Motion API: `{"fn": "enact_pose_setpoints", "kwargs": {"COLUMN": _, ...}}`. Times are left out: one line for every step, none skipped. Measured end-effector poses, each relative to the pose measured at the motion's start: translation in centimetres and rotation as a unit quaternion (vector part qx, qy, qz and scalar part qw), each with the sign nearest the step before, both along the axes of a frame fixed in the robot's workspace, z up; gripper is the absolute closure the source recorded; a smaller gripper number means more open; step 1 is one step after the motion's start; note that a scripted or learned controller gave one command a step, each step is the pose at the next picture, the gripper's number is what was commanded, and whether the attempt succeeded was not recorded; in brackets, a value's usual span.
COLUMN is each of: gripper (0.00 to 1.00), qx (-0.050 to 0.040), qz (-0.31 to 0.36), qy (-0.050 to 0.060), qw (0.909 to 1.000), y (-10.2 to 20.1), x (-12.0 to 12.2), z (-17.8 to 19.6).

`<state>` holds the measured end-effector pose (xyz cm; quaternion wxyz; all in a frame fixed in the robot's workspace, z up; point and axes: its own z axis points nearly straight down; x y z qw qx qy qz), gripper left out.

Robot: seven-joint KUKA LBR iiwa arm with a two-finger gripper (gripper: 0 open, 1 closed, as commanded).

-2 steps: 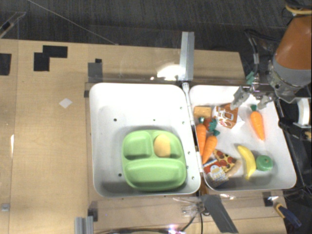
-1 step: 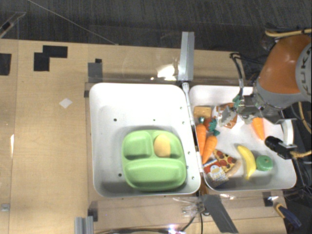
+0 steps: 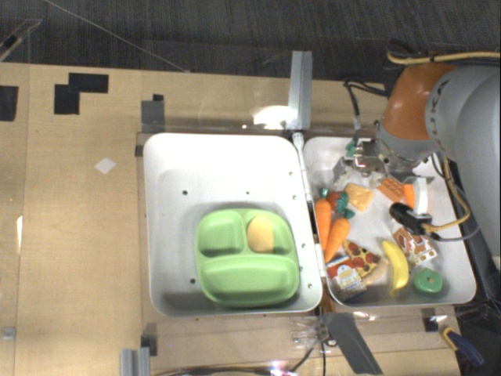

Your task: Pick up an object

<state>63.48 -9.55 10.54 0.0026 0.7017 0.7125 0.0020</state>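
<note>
The right bin (image 3: 468, 282) holds several toy foods: two carrots (image 3: 329, 227), a tan wedge (image 3: 360, 198), a banana (image 3: 396, 264), a pizza slice (image 3: 362, 255), a green round piece (image 3: 427, 281) and a small red-and-white box (image 3: 416, 246). My gripper (image 3: 358, 163) hangs low over the back of this bin, just above the tan wedge and near the carrot tops. Nothing shows clearly between its tips. The orange band of the arm (image 3: 407, 104) rises behind it.
In the left bin (image 3: 168, 175) lies a green divided plate (image 3: 235, 276) with a yellow egg-shaped piece (image 3: 261, 233) in its upper right compartment. A grey divider post (image 3: 300, 84) stands between the bins at the back. A black cable (image 3: 423, 224) crosses the right bin.
</note>
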Motion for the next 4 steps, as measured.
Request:
{"fn": "enact_pose_setpoints", "kwargs": {"gripper": 0.00, "qx": -0.0016, "qz": 0.072, "qy": -0.006, "qw": 0.9974, "y": 1.0, "x": -2.8, "z": -1.4}}
{"fn": "enact_pose_setpoints", "kwargs": {"gripper": 1.00, "qx": -0.0001, "qz": 0.073, "qy": -0.009, "qw": 0.9973, "y": 1.3, "x": -2.6, "z": -0.1}}
{"fn": "enact_pose_setpoints", "kwargs": {"gripper": 0.00, "qx": -0.0001, "qz": 0.073, "qy": -0.009, "qw": 0.9973, "y": 1.3, "x": -2.6, "z": -0.1}}
{"fn": "enact_pose_setpoints", "kwargs": {"gripper": 0.00, "qx": -0.0019, "qz": 0.195, "qy": -0.005, "qw": 0.9808, "y": 0.8, "x": -2.0, "z": -1.4}}
